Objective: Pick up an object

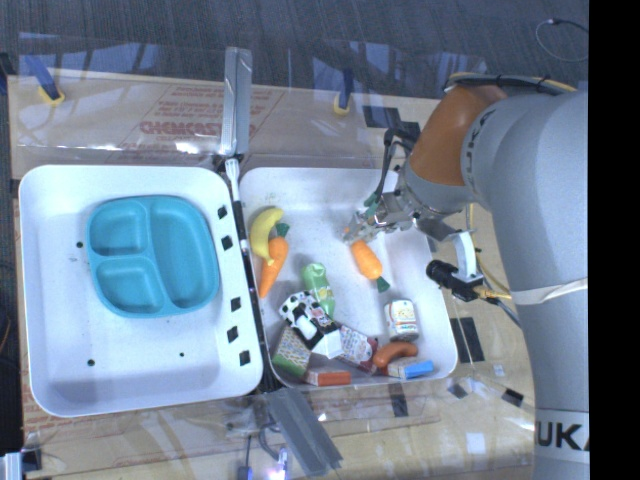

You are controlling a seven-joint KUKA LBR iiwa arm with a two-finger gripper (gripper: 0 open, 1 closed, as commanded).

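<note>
You have the gripper (372,220) low inside the right bin (440,353), near that bin's far right part, with the grey arm and its orange band (440,143) reaching in above it. Whether the fingers are released or clenched you cannot tell from this angle; nothing shows between them.

Take the right bin as your landmark. A small carrot (367,260) lies on the bin floor just below the gripper, close to it, and whether they touch you cannot tell. Against the bin's left wall sit a banana (263,228) and, touching it on the near side, a longer carrot (273,263). Toward the bin's middle stands a green bottle (319,286), and just in front of it a black-and-white cow toy (305,316). A small can (402,318) stands near the bin's right wall. Along the bin's near edge lie a sausage (393,353), a blue and white block (412,369) and a few small cartons pressed together.

Left of that bin, the other white bin (60,368) holds a blue divided plate (152,254). Both bins rest on the bench (300,103)
</note>
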